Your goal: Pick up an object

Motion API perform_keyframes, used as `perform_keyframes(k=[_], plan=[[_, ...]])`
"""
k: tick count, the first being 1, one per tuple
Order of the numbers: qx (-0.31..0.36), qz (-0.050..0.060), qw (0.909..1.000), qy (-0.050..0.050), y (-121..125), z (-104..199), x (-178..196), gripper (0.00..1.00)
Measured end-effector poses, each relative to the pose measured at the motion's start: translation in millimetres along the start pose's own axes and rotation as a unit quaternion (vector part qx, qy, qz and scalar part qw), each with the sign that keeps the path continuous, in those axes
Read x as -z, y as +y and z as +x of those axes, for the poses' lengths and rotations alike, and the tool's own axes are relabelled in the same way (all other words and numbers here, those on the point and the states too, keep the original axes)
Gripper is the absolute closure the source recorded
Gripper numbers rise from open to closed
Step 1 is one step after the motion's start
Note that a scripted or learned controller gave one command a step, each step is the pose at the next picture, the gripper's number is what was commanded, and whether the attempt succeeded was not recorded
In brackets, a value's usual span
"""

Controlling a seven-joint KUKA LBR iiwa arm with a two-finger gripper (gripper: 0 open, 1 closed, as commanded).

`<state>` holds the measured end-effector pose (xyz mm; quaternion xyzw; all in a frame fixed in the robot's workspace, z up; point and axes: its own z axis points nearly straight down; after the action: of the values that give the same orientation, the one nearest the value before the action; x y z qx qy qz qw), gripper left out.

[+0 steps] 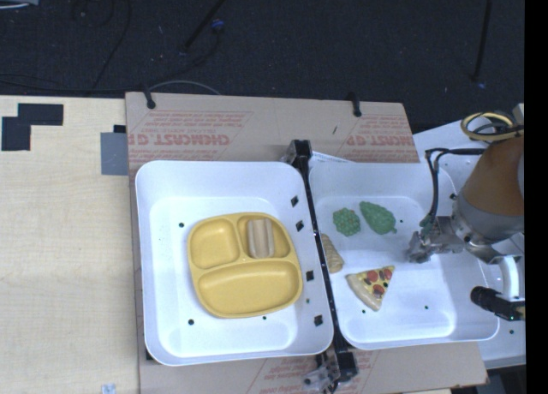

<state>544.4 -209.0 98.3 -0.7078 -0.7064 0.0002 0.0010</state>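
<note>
The fingers [419, 249] of the grey arm sit low at the right side of the right-hand shallow white bin [432, 325], small and dark against its wall; whether they are spread or closed cannot be told, and nothing can be seen between them. Just to their left, near but apart, lie two bumpy green toy vegetable pieces [363, 219] side by side on the bin floor. Below those, toward the bin's front, lies a toy pizza slice with red toppings [373, 285], and a tan ridged toy piece [330, 254] rests against the bin's left wall. The left-hand white bin [163, 204] holds a yellow plastic divided tray [244, 265], with a pale tan sausage-shaped toy [259, 238] in its upper right compartment. Both bins stand on brown cardboard [257, 131] on the pale wooden desk [60, 255].
</note>
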Motion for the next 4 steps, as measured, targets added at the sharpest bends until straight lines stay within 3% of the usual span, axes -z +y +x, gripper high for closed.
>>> perform_keyframes(k=[2, 3, 4], plan=[[0.002, -0.003, 1.0, -0.001, 0.7, 15.0, 116.6, 1.0], [0.002, -0.002, 1.0, -0.001, 1.3, 14.6, 144.4, 1.0], [0.004, 0.0, 1.0, 0.0, 19.4, 62.9, 138.6, 1.0]])
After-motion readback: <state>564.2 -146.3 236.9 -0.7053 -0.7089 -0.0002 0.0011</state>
